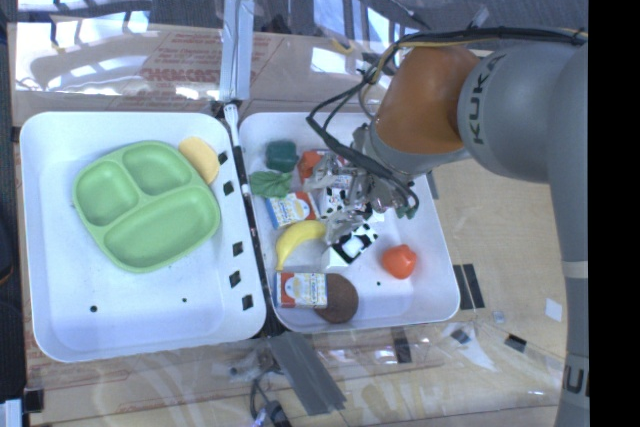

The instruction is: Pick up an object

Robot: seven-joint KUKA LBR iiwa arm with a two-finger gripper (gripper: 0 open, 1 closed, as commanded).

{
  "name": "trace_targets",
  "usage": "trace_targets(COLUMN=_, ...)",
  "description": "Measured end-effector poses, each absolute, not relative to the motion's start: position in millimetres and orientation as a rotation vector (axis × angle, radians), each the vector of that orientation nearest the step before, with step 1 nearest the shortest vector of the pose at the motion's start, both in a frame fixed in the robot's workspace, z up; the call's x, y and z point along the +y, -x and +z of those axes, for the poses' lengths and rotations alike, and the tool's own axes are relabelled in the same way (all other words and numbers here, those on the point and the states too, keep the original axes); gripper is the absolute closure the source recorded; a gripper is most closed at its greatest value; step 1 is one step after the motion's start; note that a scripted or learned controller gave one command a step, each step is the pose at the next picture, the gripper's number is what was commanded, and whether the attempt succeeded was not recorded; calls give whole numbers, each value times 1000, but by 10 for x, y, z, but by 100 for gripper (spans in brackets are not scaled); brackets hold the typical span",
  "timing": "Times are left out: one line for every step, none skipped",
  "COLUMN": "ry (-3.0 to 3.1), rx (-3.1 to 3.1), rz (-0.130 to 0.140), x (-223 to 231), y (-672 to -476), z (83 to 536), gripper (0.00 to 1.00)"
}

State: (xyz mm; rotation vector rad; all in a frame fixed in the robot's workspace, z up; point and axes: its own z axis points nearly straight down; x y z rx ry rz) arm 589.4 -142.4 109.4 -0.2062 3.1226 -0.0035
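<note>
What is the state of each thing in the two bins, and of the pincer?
Green plate: flat in the left bin, compartments bare.
Yellow piece: lying at the plate's upper right rim.
Banana: lying in the right bin.
Orange ball: resting apart from the others.
Brown disc: lying beside a small carton.
Pincer: low over the right bin's items; grip unclear.
</note>
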Motion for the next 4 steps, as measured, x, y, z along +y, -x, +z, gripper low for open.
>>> trace_targets(ry=572, rx=3096, rz=-7, x=-1155, y=-6419, z=945, gripper=0)
trace_targets(ry=597, rx=3085, rz=2, x=-965, y=-5659, z=919, gripper=0)
trace_targets(ry=162, rx=3139, rz=1, x=-905, y=-5071, z=917, gripper=0)
trace_targets(ry=173, rx=3134, rz=0, x=-891, y=-5095, z=1024, gripper=100)
